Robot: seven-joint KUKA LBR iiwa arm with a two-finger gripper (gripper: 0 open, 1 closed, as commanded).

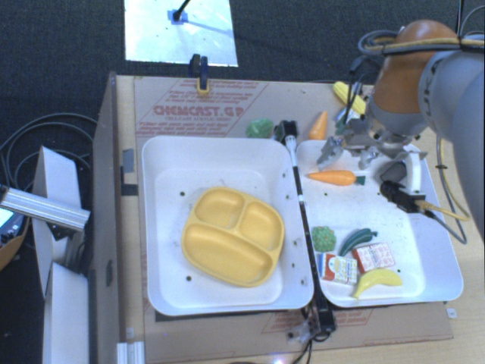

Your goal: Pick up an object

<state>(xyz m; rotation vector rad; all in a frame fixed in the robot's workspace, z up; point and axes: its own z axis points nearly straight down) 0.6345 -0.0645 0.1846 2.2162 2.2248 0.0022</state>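
Observation:
My gripper (348, 155) hangs over the back of the right bin (436, 237), fingers (328, 152) spread open with nothing between them. Just in front of it an orange carrot (332, 177) with a green stem lies on the bin floor. Nearer the front of this bin lie a green broccoli piece (323, 238), a dark green pepper (356, 240), two red-and-white cartons (337, 268) (373, 256) and a yellow banana (377, 280).
The left bin (163, 203) holds a yellow divided plate (233, 235). Behind the bins on the cardboard lie a green leafy toy (261, 129), a small orange carrot (318, 125) and a yellow item (345, 93). A black-tipped tool (288, 133) rests at the divider's back.

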